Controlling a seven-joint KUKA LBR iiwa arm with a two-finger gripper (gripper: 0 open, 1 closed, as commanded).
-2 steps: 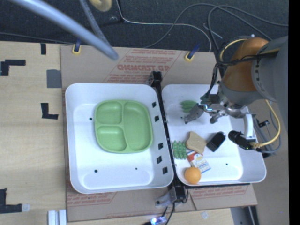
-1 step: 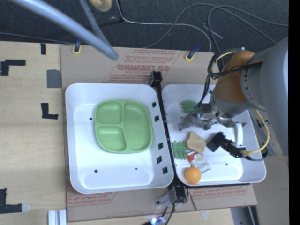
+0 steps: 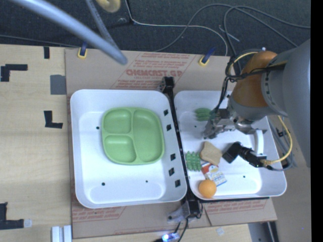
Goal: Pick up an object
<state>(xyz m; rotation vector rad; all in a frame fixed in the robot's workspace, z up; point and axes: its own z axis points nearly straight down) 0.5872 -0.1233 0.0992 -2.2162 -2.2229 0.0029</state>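
Green obj [image 3: 202,114] sits upper left of right bin [image 3: 272,185], just beside gripper [image 3: 212,130]; grip state: I can't tell. Risk: tips miss, nudge it toward bin wall.

The arm's wrist hides the gripper [image 3: 214,127] fingertips and part of a green object [image 3: 202,114] in the right bin [image 3: 272,185]; a blurred grey bar [image 3: 60,19] crosses the top-left corner.

Red print on cardboard [image 3: 151,67] under bins: large line partly legible, roughly "CHEMCAST"; smaller lines above unreadable. Small packet [image 3: 216,175]: print illegible.
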